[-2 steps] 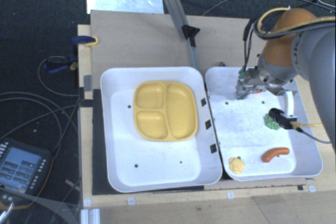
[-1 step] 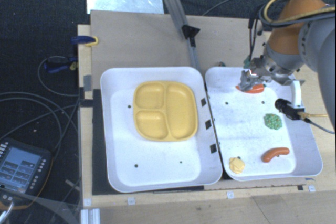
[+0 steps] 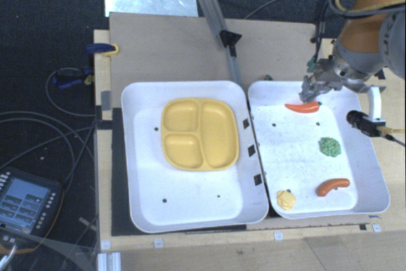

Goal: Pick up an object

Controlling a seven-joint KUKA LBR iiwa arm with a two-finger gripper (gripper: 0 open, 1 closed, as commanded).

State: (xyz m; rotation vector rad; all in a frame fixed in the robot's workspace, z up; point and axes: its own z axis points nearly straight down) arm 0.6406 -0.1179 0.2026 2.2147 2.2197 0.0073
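Observation:
The right white bin point(image 3: 298, 155) holds a red chili pepper point(image 3: 302, 107) near its far edge, a green bumpy ball point(image 3: 329, 147) at mid right, an orange-brown sausage point(image 3: 333, 186) near the front, and a small yellow piece point(image 3: 286, 200) at the front left corner. My gripper point(image 3: 310, 95) hangs over the far edge of this bin, its tip right above the pepper's right end. I see nothing held between its fingers.
The left white bin point(image 3: 143, 200) bears a yellow three-compartment plate point(image 3: 198, 134). A grey pole point(image 3: 212, 3) slants down to the back of the bins. Cables and a handheld pendant point(image 3: 22, 200) lie off the bench at left.

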